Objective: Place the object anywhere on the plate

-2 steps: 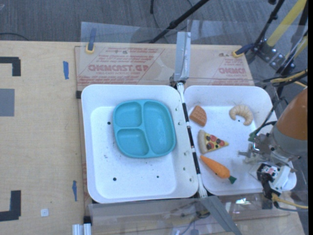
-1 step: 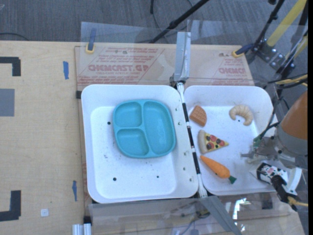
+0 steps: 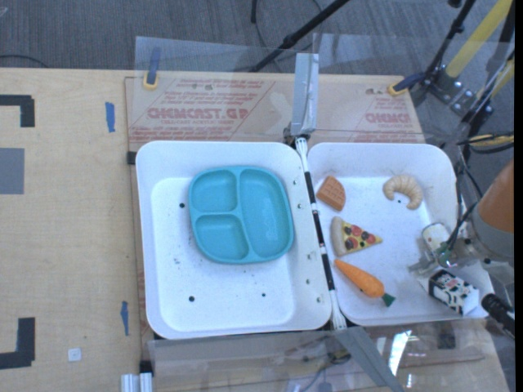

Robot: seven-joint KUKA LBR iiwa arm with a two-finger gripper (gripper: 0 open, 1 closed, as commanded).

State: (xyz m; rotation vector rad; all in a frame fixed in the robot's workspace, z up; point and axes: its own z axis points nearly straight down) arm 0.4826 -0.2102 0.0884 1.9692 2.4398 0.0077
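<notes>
A teal plate [image 3: 242,214] with three compartments lies in the left bin [image 3: 163,300], toward its back. In the right bin [image 3: 441,166] lie toy foods: a brown bread piece [image 3: 331,193], a croissant [image 3: 404,189], a pizza slice [image 3: 351,237] and an orange carrot [image 3: 362,278]. My gripper [image 3: 440,256] hangs low over the right bin's right side, below the croissant and right of the pizza slice. Nothing can be seen held in it.
A metal divider [image 3: 315,227] runs between the two bins. The arm's orange band [image 3: 500,202] shows at the right edge. A wooden bench top [image 3: 65,219] extends to the left, and tripod legs and cables stand behind the bins.
</notes>
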